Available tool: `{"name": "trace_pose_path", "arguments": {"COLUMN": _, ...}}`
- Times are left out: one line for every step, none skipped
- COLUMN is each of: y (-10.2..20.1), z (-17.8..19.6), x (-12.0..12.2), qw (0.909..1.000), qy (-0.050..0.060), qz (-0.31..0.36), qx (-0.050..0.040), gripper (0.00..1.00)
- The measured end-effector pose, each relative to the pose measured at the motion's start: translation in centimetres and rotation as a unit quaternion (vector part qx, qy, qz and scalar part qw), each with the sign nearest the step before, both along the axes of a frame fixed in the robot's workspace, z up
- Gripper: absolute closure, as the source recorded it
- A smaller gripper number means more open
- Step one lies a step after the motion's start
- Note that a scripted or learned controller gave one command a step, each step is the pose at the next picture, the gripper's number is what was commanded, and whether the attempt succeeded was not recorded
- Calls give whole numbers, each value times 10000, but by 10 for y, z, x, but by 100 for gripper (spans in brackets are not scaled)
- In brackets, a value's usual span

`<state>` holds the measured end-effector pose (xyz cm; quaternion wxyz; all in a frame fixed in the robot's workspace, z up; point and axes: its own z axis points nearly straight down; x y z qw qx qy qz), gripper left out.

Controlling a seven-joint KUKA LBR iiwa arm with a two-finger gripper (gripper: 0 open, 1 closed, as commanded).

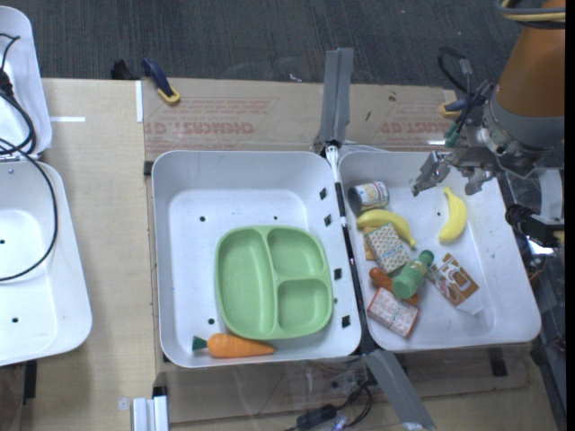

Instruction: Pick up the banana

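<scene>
Camera view: gripper (pixel 446 176) open above banana (pixel 454 215)

Arm (pixel 532 70) in from right, gripper (pixel 452 174) low, fingers spread, nothing held.

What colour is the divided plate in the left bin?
Light green; the divided plate shows best in the camera view.

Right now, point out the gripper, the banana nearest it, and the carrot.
gripper (pixel 452 171): camera view, midway between the fingertips.
banana nearest it (pixel 453 217): camera view, middle of its curved body, right bin.
carrot (pixel 237 347): camera view, middle of the orange root, left bin.
</scene>
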<state>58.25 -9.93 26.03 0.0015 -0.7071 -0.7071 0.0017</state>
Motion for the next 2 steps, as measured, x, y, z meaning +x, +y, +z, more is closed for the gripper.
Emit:
{"name": "trace_pose_path", "arguments": {"y": 0, "z": 0, "x": 0, "qw": 10000, "qy": 0, "qz": 0, "qx": 0, "gripper": 0}}
{"name": "trace_pose_path", "arguments": {"y": -18, "z": 42, "x": -24, "qw": 9950, "qy": -10, "qz": -997, "qx": -14, "gripper": 0}}
